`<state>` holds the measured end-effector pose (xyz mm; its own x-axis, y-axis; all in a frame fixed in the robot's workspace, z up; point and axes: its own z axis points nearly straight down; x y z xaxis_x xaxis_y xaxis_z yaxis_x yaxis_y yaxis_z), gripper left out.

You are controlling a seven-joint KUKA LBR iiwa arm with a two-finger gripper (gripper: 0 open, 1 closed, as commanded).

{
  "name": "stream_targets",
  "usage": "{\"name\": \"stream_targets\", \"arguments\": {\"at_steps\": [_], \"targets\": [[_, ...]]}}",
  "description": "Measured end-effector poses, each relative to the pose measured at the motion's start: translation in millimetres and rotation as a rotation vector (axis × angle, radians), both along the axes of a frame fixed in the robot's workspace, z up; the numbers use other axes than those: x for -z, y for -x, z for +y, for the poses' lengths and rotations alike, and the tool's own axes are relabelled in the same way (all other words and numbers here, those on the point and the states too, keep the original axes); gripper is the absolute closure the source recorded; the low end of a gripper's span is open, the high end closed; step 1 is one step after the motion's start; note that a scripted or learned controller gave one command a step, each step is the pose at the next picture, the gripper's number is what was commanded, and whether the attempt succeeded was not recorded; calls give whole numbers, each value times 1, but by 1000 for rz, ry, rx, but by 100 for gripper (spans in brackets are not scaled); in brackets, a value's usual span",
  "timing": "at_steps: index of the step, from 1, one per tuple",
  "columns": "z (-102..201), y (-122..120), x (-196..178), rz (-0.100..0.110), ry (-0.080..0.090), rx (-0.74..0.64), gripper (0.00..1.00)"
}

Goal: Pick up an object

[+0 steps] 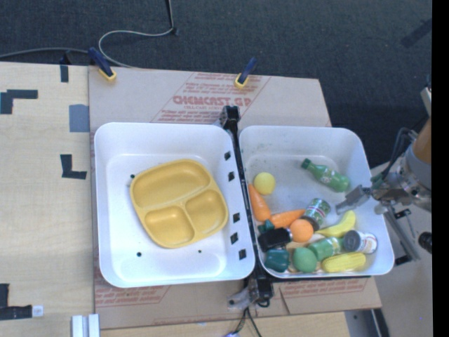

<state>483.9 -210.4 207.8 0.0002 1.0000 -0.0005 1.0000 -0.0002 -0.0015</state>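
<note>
Worktop (42, 209): pale wood laminate overlaid with a printed cardboard sheet (203, 97), dark carpet (280, 20) beyond, a loose cable (133, 34) trailing across it. Nearest the lower edge, right bin (351, 142): a crowded cluster comprising yellow corn cob (344, 262), green round item (304, 259), dark teal piece (276, 260), black item (272, 239), green-and-silver can (330, 246), orange ball (302, 230), banana (341, 225), small labelled can (317, 210), and two carrots (261, 203) lying along the divider. Further back in the same bin: yellow ball (264, 182), standing apart from the cluster, and green bottle (327, 175) lying on its side, near the far right wall. Left bin (112, 188): one yellow divided tray (180, 201), tilted diagonally. Beyond the bins: two blue-and-yellow clamps (102, 66) fixing the cardboard. Arm (421, 167): enters from the right; end effector (361, 195) sits over the right bin's right rim, just beside the banana and labelled can, nothing visibly between its fingers; whether they are spread or closed cannot be told. Handling note, as judgement: the green bottle and yellow ball are the cleanest candidates, being isolated; the cluster risks a pinch on two items or a deflected finger. A vertical descent centred across the bottle's narrow axis, clear of the bin wall, would likely serve best.
</note>
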Motion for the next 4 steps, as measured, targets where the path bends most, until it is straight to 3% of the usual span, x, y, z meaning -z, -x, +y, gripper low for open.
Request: {"name": "stream_targets", "arguments": {"at_steps": [1, 2, 3, 4], "targets": [[75, -96, 93, 2, -2, -2, 0], [38, -122, 121, 6, -9, -3, 0], [18, -170, 123, 16, -8, -1, 0], [-14, -185, 51, -3, 2, -2, 0]]}}
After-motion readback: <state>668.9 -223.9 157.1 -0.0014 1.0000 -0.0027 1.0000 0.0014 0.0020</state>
